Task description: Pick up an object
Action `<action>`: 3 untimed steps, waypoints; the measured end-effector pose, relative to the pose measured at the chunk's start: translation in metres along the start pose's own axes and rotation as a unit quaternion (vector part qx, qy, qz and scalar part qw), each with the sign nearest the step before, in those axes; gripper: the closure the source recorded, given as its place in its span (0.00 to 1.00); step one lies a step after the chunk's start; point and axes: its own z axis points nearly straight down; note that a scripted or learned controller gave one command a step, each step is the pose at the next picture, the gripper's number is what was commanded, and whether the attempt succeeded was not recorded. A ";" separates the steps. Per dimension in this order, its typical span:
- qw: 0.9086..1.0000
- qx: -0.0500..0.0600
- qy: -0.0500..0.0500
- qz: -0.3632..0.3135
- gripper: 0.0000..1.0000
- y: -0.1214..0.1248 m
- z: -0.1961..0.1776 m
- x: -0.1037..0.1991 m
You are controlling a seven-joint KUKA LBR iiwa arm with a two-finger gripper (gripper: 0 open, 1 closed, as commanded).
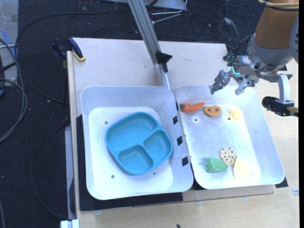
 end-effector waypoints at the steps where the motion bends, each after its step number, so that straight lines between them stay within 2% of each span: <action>1: 1.000 0.000 0.000 0.000 0.00 0.000 0.000 0.000; 3: 1.000 0.001 0.000 0.001 0.00 0.013 0.099 -0.004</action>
